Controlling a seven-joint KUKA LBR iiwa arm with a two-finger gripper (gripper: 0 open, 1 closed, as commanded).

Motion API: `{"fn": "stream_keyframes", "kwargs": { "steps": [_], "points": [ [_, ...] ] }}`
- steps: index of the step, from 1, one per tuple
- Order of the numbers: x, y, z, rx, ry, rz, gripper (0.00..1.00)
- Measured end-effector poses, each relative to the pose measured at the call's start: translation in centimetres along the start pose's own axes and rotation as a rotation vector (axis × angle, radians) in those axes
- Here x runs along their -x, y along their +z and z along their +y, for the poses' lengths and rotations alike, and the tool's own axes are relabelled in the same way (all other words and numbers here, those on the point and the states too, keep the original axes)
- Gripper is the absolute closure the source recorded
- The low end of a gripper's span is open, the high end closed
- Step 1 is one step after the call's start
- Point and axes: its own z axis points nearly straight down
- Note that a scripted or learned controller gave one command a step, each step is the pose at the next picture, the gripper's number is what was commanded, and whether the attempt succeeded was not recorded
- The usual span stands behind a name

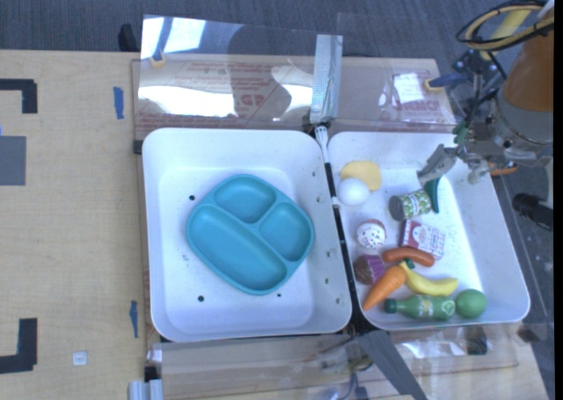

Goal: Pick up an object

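Note:
My gripper [457, 167] hangs over the far right part of the right bin [515, 258], open, with nothing between its fingers. One grey finger [435, 163] ends just above a green can [413, 205] lying on its side. Around the can lie a yellow lemon [362, 174], a white egg [354, 192], a spotted white ball [371, 234] and a red and white carton [424, 236]. Nearer the front are a red sausage [409, 256], a carrot [385, 286], a banana [430, 284], a green bottle [422, 307] and a lime [471, 302].
The left bin [167, 178] holds a teal divided plate [251, 231]. A metal divider [326, 82] stands behind the seam between the bins. Cables and the arm's orange band [532, 82] crowd the right side.

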Motion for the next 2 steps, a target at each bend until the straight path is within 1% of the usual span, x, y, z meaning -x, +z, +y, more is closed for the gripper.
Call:
{"fn": "stream_keyframes", "kwargs": {
  "steps": [1, 2],
  "points": [
    [-1.6, 11.7, -0.3, 0.006, -0.033, -0.002, 0.00],
    [-1.5, 10.5, -0.2, 0.011, -0.031, -0.003, 1.00]
  ]
}}
